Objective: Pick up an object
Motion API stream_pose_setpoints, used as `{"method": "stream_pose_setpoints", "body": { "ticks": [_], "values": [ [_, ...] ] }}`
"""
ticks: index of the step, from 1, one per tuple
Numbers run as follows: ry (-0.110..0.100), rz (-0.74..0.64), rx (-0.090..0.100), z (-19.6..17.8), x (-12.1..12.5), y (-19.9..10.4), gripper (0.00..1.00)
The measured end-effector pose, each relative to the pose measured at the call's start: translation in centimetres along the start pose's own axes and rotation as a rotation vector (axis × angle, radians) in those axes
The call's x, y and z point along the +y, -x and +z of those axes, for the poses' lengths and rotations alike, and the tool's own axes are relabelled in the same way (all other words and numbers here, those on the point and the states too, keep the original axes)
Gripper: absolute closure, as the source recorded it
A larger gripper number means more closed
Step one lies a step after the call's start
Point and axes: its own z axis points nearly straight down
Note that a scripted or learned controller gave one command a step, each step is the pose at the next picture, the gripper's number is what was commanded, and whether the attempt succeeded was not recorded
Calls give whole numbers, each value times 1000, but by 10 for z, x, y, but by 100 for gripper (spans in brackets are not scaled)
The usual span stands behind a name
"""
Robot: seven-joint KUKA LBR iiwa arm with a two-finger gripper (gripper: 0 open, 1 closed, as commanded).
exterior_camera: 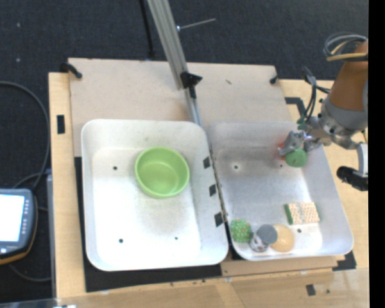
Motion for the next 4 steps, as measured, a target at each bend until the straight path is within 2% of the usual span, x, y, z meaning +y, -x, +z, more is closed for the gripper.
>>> {"method": "stream_pose_setpoints", "body": {
  "ticks": [1,2,3,4],
  "values": [
    [0,3,0,-51,-8,1,100],
    [-1,-1,0,-85,-7,2,100],
    [-7,-3,2,-77,-26,-43,100],
    [-5,-5,4,-89,-39,-91,100]
  ]
}}
